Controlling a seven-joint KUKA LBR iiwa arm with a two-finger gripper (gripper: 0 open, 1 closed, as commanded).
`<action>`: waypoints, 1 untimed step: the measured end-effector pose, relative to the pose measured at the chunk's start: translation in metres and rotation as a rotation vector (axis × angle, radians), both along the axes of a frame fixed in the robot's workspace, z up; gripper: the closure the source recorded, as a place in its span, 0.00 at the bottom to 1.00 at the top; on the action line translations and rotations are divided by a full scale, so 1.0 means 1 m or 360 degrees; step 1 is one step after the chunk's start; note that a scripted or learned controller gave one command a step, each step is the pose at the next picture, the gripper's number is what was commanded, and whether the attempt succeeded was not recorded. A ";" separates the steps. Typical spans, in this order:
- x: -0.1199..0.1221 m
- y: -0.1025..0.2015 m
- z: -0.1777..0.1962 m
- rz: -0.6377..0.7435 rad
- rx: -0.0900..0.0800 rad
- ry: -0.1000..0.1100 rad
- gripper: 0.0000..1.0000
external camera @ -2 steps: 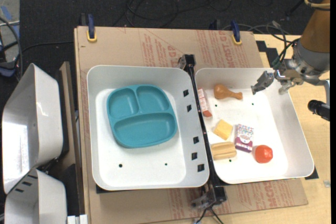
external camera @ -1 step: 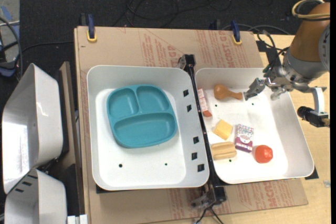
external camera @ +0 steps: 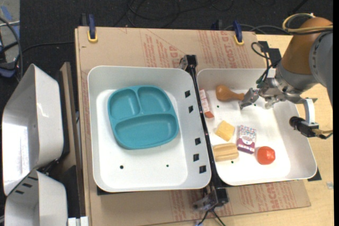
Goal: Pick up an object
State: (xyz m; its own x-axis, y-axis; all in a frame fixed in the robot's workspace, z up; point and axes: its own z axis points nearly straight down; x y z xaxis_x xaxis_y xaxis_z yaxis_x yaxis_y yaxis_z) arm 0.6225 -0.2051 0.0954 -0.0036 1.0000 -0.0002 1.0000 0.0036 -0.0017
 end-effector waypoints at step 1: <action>0.001 0.000 0.013 0.0003 -0.0002 -0.0007 1.00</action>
